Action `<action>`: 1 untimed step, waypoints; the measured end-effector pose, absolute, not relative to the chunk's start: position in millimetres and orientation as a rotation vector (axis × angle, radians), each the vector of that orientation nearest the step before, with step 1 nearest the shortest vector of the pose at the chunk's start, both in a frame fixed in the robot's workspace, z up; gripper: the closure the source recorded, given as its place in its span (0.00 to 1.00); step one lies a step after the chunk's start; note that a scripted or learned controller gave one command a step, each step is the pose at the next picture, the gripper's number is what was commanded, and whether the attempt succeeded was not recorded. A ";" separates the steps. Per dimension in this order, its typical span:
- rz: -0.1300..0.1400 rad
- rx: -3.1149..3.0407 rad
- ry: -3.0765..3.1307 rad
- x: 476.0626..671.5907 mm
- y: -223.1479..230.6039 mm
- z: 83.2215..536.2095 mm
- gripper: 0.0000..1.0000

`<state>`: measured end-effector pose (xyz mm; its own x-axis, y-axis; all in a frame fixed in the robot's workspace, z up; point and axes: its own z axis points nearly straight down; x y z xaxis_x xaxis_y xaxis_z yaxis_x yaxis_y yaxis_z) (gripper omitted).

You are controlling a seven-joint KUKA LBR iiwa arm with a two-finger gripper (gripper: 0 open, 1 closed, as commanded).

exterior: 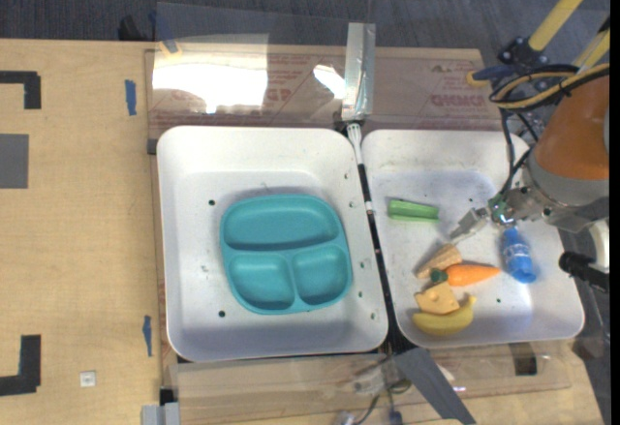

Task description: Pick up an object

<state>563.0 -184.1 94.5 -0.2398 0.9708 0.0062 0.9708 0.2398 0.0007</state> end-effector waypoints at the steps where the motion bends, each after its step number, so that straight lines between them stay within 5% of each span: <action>1: -0.007 -1.906 -2.503 481.1 -146.8 87.9 0.00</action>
<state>481.1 -146.8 87.9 -0.2662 0.9639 -0.0011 0.9639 0.2662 0.0061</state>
